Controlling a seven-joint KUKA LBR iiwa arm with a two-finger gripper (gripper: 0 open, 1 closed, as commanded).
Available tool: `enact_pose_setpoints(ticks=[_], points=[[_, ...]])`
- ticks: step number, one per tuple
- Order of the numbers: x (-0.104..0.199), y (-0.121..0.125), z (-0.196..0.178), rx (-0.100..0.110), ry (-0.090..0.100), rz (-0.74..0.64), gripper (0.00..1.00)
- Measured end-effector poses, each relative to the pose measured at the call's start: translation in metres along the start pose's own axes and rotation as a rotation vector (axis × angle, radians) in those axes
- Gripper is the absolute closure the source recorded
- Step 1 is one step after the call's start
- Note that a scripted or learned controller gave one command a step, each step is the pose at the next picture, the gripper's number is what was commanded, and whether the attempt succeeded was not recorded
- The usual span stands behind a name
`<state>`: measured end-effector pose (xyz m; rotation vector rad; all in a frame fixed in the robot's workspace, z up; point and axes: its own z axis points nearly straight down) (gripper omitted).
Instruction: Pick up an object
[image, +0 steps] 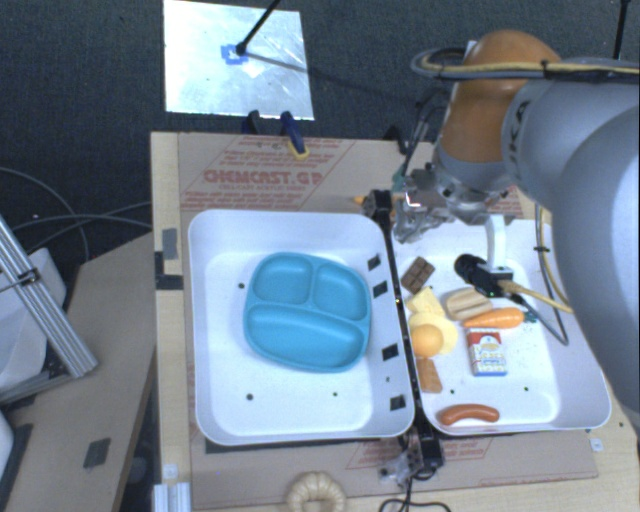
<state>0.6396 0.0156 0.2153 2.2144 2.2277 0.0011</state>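
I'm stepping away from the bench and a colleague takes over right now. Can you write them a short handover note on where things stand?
Gripper: at the far left corner of the right bin, above the toys; whether it is open or shut cannot be told.
Right bin holds the carrot, sausage, small red box, brown bar and a yellow cluster.
Left bin holds the blue divided plate.
Done: nothing seen lifted.
Left: grasp one object and raise it.
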Motion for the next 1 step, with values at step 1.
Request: enact_pose_setpoints(ticks=[1], points=[[-0.0044, 0.0084, -0.0004, -0.002, -0.001, 0.001, 1.00]])
